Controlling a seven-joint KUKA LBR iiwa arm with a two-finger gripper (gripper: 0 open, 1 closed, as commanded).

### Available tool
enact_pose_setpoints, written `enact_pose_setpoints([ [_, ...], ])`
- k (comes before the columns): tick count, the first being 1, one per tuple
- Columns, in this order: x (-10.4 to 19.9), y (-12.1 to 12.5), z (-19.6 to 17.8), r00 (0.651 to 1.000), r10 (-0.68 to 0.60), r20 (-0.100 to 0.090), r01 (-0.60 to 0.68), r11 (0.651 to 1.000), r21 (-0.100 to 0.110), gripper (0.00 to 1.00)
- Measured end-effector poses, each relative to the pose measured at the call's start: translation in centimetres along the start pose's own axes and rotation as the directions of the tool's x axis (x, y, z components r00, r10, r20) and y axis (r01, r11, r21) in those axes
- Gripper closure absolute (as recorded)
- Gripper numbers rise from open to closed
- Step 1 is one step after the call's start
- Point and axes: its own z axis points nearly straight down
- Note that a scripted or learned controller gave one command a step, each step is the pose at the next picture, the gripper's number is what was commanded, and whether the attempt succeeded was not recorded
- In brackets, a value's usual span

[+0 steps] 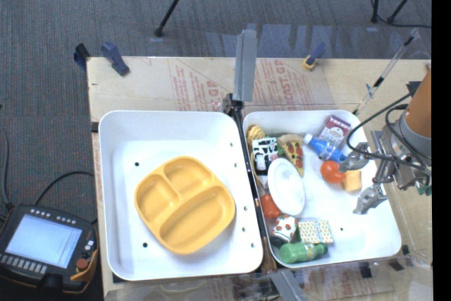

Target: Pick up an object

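My gripper point(361, 183) hangs over the right side of the right bin point(380, 240), its two fingers spread apart and open. One finger point(354, 163) points toward a red ball point(330, 171); the other point(368, 201) sits lower. A pale orange block point(351, 180) lies by the gap between them, next to the red ball; nothing is clamped. To the left lie a blue bottle point(323, 146), a purple packet point(336, 129), a white oval dish point(286, 185), a pizza slice toy point(292, 148) and a green bottle point(304, 252).
The left bin point(111, 151) holds a yellow divided plate point(184, 202). Along the right bin's left wall are a black-and-white toy point(264, 151), a red tomato point(269, 207) and a checkered box point(316, 230). Cables point(373, 120) loop near the arm.
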Motion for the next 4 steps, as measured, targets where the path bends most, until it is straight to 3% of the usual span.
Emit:
enact_pose_setpoints([
  [1,-2.1,-2.2,12.9,0.99,-0.143,0.004,0.143,0.99,0.001,0.0],
  [2,-10.2,2.6,12.9,0.995,-0.103,0.005,0.103,0.995,-0.001,0.0],
  [3,-6.6,-2.0,12.9,0.988,-0.157,0.003,0.157,0.988,0.001,0.0],
  [4,-6.7,-1.6,12.2,0.987,-0.163,0.0,0.163,0.987,-0.003,1.0],
])
